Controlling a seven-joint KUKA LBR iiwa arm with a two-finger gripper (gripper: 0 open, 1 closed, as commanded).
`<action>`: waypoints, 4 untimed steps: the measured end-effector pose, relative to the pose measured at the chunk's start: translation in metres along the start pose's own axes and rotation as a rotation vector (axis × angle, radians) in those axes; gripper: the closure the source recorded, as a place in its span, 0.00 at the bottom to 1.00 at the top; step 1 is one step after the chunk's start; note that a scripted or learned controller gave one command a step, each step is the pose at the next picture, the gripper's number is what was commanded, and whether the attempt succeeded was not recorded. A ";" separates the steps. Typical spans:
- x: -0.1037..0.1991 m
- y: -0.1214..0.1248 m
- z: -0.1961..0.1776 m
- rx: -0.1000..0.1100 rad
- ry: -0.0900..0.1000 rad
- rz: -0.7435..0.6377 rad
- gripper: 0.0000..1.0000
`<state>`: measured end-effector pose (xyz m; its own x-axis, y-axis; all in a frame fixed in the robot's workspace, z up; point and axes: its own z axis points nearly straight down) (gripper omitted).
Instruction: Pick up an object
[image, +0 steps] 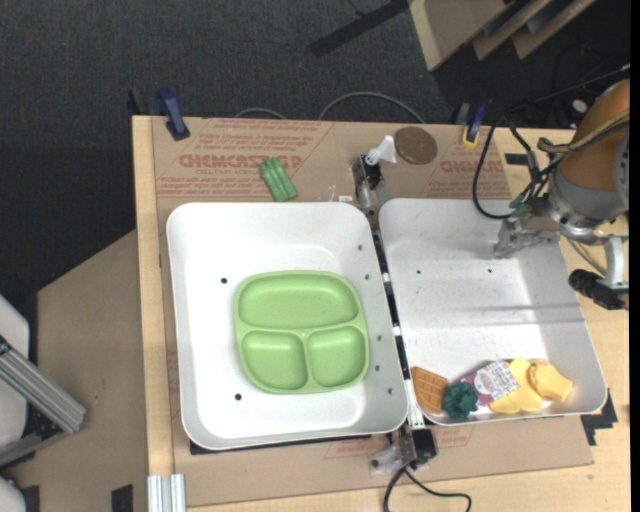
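Looking down, you are seeing your gripper (512, 238) hovering over the right bin's (470, 300) far edge; its grip state is impossible to tell. Toy food pieces (495, 388) are lying clustered at that bin's near edge, well apart from it. A green divided tray (300, 330) is sitting in the left bin (200, 300).

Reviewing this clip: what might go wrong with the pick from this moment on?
1. The toys lie heaped in the near corner of the right bin, touching one another, so a grasp may slip or catch two at once.
2. They sit against the bin's wall, which may block a finger.
3. The gripper is over the bin's far side, away from the heap.
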<state>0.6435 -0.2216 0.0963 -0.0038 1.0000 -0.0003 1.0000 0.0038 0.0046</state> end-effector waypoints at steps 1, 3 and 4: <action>0.000 0.001 -0.010 -0.003 -0.002 -0.001 1.00; -0.001 0.002 -0.031 -0.009 -0.006 -0.002 1.00; 0.002 -0.066 0.013 0.012 0.003 0.006 1.00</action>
<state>0.5778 -0.2196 0.0828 0.0025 1.0000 0.0028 1.0000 -0.0025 -0.0077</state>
